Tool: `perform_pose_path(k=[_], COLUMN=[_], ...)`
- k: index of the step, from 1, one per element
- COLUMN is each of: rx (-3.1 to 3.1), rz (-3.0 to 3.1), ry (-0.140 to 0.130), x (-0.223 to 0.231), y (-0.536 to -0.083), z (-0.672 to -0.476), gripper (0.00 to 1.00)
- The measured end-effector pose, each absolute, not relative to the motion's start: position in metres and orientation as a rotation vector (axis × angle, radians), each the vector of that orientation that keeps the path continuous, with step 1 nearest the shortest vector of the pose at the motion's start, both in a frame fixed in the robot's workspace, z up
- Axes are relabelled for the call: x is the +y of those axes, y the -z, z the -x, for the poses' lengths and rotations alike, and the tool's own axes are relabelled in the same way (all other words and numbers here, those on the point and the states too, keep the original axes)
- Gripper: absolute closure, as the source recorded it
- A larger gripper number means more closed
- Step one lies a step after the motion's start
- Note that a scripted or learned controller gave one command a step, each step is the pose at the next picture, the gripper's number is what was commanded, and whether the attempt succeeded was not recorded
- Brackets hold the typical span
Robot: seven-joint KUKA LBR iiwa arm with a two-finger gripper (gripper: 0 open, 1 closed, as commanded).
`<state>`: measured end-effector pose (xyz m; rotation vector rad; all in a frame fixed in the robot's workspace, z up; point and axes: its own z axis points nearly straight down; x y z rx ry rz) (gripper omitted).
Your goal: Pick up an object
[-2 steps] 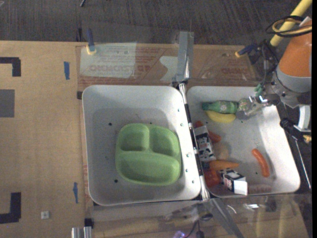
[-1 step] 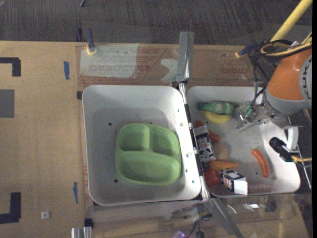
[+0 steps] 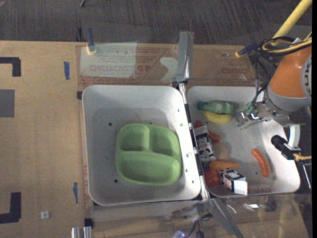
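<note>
Gripper (image 3: 246,116) low in the right bin (image 3: 287,182), beside banana (image 3: 218,117); opening impossible to tell, nothing visibly held.

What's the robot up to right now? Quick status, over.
Gripper low over right bin, beside banana and green bottle. Nothing seen held. Hot dog lies apart.

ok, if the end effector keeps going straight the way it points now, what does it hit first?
Probably the banana: the end effector points left toward it, with the green bottle just beyond. Depth is unclear from above, so it may meet the bin floor first.
</note>
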<state>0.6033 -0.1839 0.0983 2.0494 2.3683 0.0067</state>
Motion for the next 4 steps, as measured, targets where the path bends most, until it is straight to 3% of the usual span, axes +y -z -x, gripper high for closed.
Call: perform_pose_path(k=[2,3,4], rx=[2.362,2.401,1.940], rz=[-2.045,-2.017,-2.473], ry=[-0.013,-0.001,0.001], x=[-0.184,-0.225,-0.167], y=[-0.120,-0.087,-0.120], z=[-0.606,-0.542,-0.527], gripper=[1.00,1.00,1.00])
